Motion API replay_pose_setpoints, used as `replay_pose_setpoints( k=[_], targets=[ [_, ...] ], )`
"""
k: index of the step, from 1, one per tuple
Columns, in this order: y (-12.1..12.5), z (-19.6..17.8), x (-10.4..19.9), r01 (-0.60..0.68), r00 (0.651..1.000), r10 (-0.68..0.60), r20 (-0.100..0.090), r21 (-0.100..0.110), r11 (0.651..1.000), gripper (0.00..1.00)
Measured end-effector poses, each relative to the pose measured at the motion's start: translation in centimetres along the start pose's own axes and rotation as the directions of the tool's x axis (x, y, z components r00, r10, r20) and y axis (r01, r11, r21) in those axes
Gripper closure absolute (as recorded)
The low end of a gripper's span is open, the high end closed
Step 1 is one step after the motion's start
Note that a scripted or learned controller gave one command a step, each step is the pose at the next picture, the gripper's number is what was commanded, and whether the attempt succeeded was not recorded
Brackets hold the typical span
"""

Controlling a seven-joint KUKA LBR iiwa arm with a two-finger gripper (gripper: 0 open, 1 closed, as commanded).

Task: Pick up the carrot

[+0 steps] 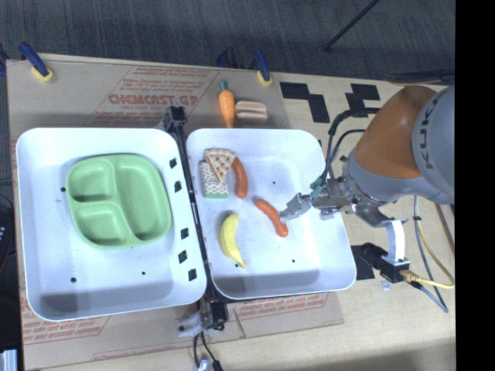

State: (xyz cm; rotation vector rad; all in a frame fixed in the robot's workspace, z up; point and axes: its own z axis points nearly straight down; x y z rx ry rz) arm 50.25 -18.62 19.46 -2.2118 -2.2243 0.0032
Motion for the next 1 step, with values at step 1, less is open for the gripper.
replay_pose_setpoints(
  k=[1],
  targets=[
    [-1.12,-14.99,-0.68,-0.1,0.995,0.1,0.002,-0.005,0.995,0.0]
  ],
)
